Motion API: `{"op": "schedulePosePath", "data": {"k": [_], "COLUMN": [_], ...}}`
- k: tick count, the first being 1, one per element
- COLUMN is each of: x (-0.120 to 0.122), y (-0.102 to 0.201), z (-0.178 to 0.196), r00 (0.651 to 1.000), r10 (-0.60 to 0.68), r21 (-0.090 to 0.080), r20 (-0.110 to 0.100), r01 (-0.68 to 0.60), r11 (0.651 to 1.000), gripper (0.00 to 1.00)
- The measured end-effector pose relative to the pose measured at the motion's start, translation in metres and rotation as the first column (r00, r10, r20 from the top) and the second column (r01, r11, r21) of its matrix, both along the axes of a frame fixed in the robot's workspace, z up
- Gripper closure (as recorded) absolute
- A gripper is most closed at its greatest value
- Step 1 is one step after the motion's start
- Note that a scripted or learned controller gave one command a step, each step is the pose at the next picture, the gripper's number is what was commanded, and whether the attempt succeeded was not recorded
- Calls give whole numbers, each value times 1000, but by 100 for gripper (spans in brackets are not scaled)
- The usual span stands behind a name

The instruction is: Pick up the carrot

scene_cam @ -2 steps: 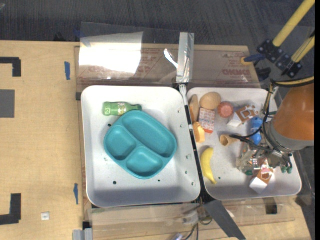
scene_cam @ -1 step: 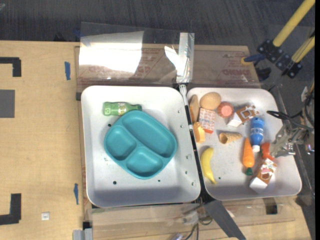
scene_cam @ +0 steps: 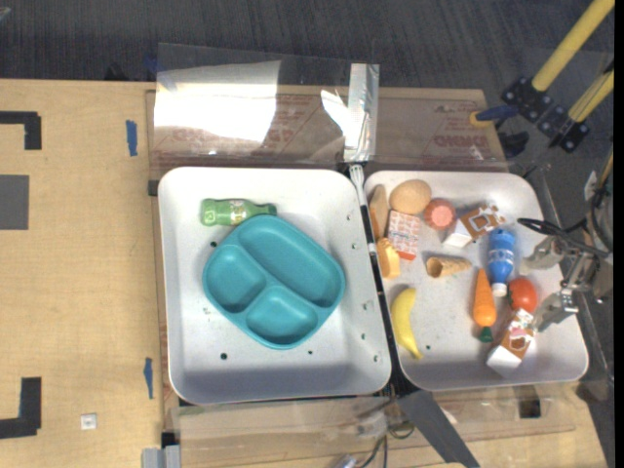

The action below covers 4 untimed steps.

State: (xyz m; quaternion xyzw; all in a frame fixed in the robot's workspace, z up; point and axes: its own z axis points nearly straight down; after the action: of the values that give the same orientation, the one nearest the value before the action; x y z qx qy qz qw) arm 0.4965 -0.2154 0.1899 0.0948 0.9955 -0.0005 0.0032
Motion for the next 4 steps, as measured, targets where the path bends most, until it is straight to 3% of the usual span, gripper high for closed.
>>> {"op": "schedulePosePath", "data": {"k": [1, 2, 3, 4], "x": [-8, 52, 44, 46], "y": [9, 75, 119, 121], "z": [-75, -101, -101, -90], "r00": [991, 987, 795, 797], "r10": [-131, -161, -607, -604], "r21": [-4, 5, 4, 7], "r20": [15, 8, 1, 4], "r01": [131, 161, 607, 604], "r11": [991, 987, 795, 797], "gripper": [0, 0, 0, 100]}}
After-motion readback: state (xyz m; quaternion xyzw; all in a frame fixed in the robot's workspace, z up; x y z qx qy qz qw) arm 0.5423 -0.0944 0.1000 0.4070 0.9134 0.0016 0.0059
